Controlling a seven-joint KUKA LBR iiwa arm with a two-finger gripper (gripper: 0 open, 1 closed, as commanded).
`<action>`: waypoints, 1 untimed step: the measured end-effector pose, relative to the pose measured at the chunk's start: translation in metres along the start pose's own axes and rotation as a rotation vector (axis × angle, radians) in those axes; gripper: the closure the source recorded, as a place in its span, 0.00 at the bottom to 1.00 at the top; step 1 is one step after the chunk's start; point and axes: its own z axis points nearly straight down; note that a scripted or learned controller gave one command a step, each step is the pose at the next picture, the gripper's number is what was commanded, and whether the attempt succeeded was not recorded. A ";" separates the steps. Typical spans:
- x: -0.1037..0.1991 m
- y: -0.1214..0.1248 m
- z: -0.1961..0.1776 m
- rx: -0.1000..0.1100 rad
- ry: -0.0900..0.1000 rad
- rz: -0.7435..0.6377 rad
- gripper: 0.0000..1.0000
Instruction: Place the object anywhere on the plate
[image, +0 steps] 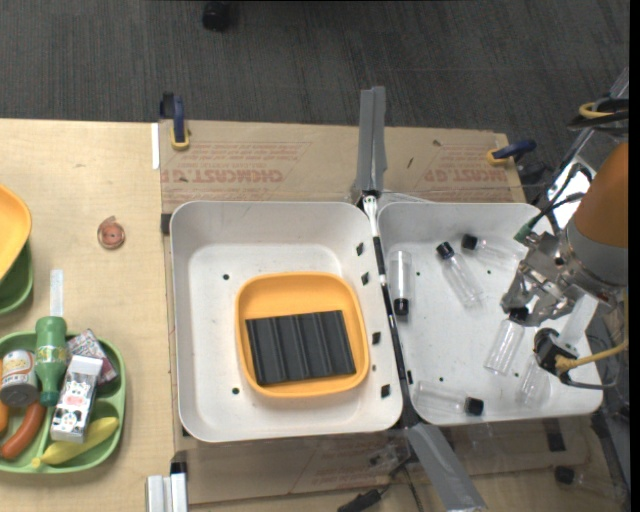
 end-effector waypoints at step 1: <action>0.038 0.083 -0.045 -0.001 -0.002 -0.092 1.00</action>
